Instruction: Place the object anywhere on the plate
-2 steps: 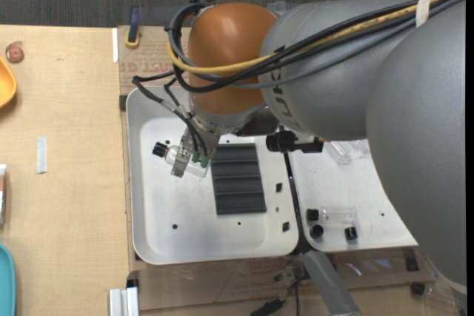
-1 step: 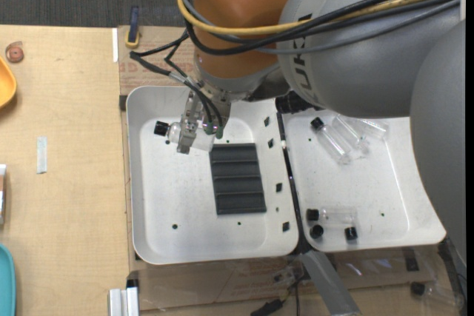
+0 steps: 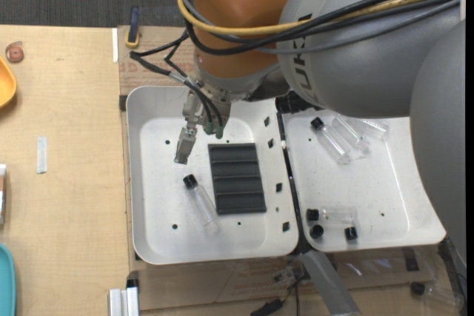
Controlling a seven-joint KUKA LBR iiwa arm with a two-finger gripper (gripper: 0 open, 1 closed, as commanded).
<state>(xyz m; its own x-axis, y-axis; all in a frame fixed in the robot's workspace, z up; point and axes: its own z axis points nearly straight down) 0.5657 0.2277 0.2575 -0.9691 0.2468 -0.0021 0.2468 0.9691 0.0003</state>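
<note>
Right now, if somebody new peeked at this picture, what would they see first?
First, the big grey robot arm with its shiny orange band, filling the top right. Under it, its hand hangs over the left bin, near a black ridged plate and a clear tube with a black cap. More clear tubes lie in the right bin.

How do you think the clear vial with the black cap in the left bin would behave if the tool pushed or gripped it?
The clear vial lies on its side and looks cylindrical, so a sideways push would probably roll it across the left bin. Its smooth, transparent wall suggests it could slip from a loose grip. It looks small and thin-walled, so likely light.
</note>
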